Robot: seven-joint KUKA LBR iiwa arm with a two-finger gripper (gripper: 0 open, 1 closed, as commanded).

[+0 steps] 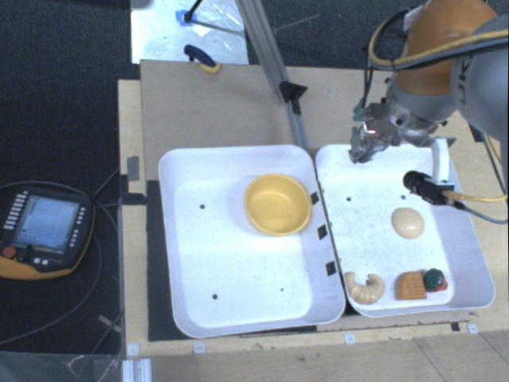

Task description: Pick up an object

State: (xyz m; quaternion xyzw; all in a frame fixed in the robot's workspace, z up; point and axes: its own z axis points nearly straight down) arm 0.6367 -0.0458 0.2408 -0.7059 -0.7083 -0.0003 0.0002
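A yellow bowl (277, 204) sits in the left bin (199, 293), toward its upper right. The right bin (469, 261) holds a cream egg-shaped object (408, 223), a pale croissant-like piece (365, 287) at its front left, and an orange waffle-like block with a red and green item (420, 284) at its front right. My gripper (363, 148) hangs over the back left corner of the right bin, well above and left of the egg shape. I see nothing between its fingers.
A black camera mount with a white bracket (429, 183) juts from the arm over the right bin. A metal pole (270, 54) slants across the bench behind the bins. A teach pendant (40, 229) lies on the floor at left.
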